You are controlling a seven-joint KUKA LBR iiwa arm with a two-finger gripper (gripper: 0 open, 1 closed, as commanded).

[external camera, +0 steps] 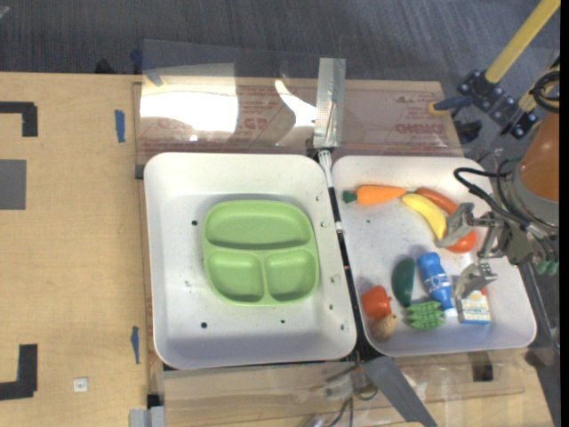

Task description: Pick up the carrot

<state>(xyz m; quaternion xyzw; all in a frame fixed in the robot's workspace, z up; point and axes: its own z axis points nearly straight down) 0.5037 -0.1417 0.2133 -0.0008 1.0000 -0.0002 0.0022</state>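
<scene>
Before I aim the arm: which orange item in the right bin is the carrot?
The carrot is the tapered orange piece with a green stem end, lying at the bin's far left, beside the yellow banana.

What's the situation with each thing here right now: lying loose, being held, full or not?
Carrot: lying loose at the right bin's far edge.
Banana: lying loose beside the carrot.
Blue bottle: lying on its side.
Green tray: flat in the left bin, compartments bare.
Gripper: open, holding nothing.

An orange carrot (380, 195) with a green stem end lies flat at the right bin's far-left corner.
</scene>
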